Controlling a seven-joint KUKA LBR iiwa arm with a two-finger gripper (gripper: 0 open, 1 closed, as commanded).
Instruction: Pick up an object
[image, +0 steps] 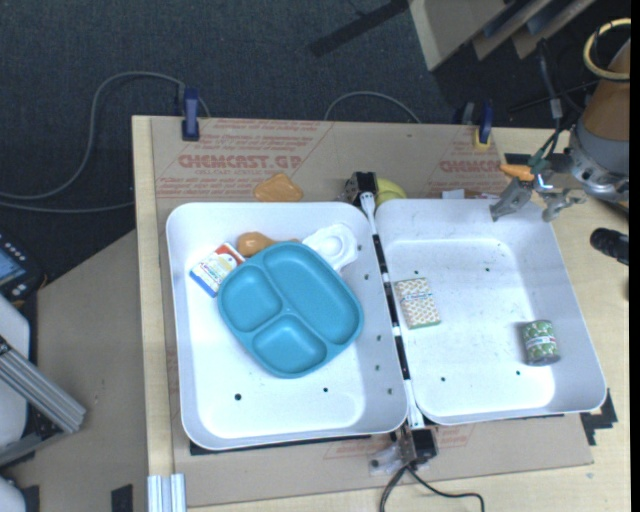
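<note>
Far left of the end effector, the left bin (200, 400) holds a blue divided plate (290, 308), a small carton (214, 269) and a white cup (333, 245). Nearer, in the right bin (480, 390), lie a patterned packet (416, 302) and a green can (541, 342). The end effector (530, 203) hovers over that bin's far corner, fingers spread, gripping nothing

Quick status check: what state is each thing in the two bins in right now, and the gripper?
Blue tray: upright, left bin, resting on other items.
Small box: partly under tray.
Patterned packet: flat, right bin.
Green can: on its side, right bin.
Gripper: above right bin's far corner, holding nothing.
</note>
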